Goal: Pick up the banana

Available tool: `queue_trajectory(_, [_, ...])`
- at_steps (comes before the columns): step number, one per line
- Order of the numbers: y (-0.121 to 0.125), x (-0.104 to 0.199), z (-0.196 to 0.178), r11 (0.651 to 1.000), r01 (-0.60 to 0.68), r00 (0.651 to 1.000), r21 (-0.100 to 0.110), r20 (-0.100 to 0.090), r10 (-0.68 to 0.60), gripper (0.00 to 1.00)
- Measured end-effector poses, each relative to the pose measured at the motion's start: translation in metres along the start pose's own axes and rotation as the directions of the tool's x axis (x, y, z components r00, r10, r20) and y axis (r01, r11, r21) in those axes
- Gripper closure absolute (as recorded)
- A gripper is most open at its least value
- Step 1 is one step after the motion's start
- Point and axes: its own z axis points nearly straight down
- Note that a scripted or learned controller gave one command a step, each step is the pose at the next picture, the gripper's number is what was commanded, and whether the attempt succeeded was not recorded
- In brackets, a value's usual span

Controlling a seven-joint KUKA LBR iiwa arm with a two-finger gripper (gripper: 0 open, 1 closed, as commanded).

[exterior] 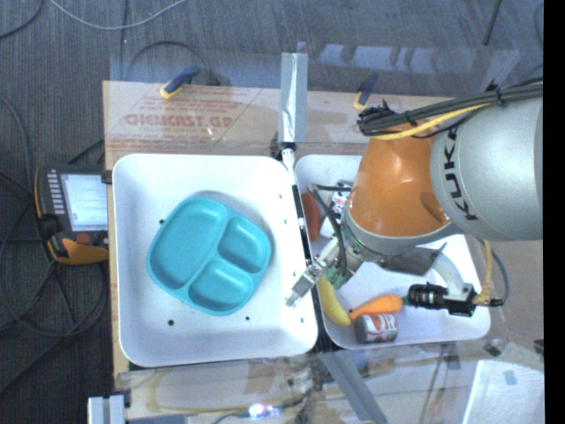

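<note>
One banana (pixel 333 300), one carrot (pixel 378 306), one can (pixel 377 327) (right bin) — gripper (pixel 311 276) grip perhaps open; cannot tell.

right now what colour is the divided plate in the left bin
Light blue, a turquoise shade. The divided plate shows plainly in the camera view, lying in the left bin.

Arm (pixel 494 166) enters from the right edge, grey casing, lettering partly visible on its side. Orange band (pixel 397 188) sits above the wrist, facing the camera and hiding much of the wrist beneath. Cables, black and yellow, run along the top of the arm. Gripper (pixel 311 276) projects down and to the left below the band, tilted; finger state not discernible.
</note>
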Motion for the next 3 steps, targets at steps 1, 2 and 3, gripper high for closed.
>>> queue_trajectory(1, [-0.039,-0.041,-0.001,0.988,0.157,0.988,0.0,0.003,-0.157,0.0])
queue_trajectory(2, [-0.04,-0.043,-0.05,0.979,0.206,0.979,-0.003,0.004,-0.206,0.0])
queue_trajectory(3, [-0.081,-0.084,-0.002,0.913,0.408,0.913,0.0,0.003,-0.408,0.0])
